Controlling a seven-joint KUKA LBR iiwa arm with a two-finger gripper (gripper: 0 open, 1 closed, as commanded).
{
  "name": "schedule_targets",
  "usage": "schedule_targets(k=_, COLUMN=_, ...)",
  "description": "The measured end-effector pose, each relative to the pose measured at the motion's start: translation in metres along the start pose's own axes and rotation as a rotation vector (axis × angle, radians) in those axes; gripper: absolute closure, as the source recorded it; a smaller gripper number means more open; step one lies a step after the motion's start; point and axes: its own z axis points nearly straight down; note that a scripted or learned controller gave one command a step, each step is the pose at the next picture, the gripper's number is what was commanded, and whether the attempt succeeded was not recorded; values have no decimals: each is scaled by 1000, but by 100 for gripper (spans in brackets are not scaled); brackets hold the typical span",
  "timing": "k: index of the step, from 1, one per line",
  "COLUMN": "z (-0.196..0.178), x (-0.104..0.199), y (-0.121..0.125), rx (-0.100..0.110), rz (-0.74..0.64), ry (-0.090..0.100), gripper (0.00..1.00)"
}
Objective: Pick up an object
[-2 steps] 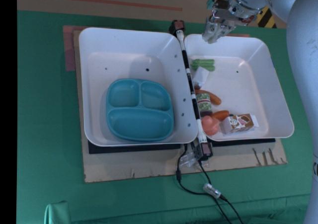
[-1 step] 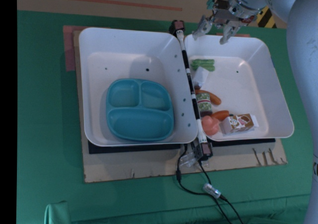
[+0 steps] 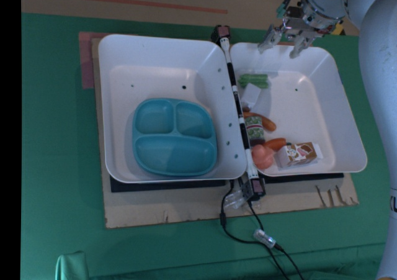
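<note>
Nothing picked yet. My gripper hangs over the right bin's far rim, jaws spread, pinching nothing. Candidates lie along that bin's left wall: green packet, carrot, small carton. Descent, grasp, lift all left.

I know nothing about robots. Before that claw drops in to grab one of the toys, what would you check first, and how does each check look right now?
1. Fingers apart on the gripper: ok, both spread with nothing between them.
2. Gripper over a target: not ok; it hangs at the far rim of the right bin, with the toys nearer the divider.
3. An item standing free: ok, the small carton has bare floor on its right side.
4. Crowding: not ok for the orange carrot, packed among neighbours against the divider.
5. Green item graspable: cannot tell, too small to judge.
6. Left bin's teal plate: ok, well away.
</note>
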Motion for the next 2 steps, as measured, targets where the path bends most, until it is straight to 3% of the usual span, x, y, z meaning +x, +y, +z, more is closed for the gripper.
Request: schedule_targets(k=2, z=-29, x=-63, y=0, rx=-2, rz=1, ry=0, gripper=0)
